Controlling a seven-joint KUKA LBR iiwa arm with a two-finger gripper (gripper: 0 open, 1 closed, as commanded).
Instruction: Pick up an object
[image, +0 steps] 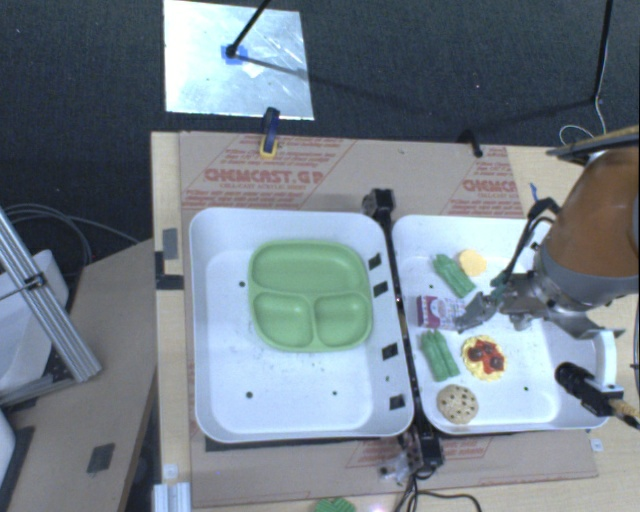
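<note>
Cookie (457, 403): nearest the camera, at the front of the right bin (575, 415), below and slightly left of the gripper (472, 314), apart from it.
Pizza piece (484, 357): yellow round with red topping, just below the gripper tips, close but not touching as far as can be seen.
Lower green piece (437, 354): long and ridged, lying below-left of the tips, beside the pizza piece.
Gripper: low over the middle of the right bin, tips pointing left; nothing is visibly between them, and how far apart they stand I cannot tell from this slanted view.
Purple-and-white packet (429, 311): just left of the tips, the closest item and the likely pick target.
Upper green piece (453, 274): above-left of the tips, leaning diagonally.
Yellow lump (472, 263): just above the tips, beside the upper green piece.
Green tray (309, 296): well to the left, in the left bin (215, 400).
Doing it well: centre over one item, probably the packet, descend straight, and close only once its edges sit between the tips; crowded neighbours could be nudged or caught.
</note>
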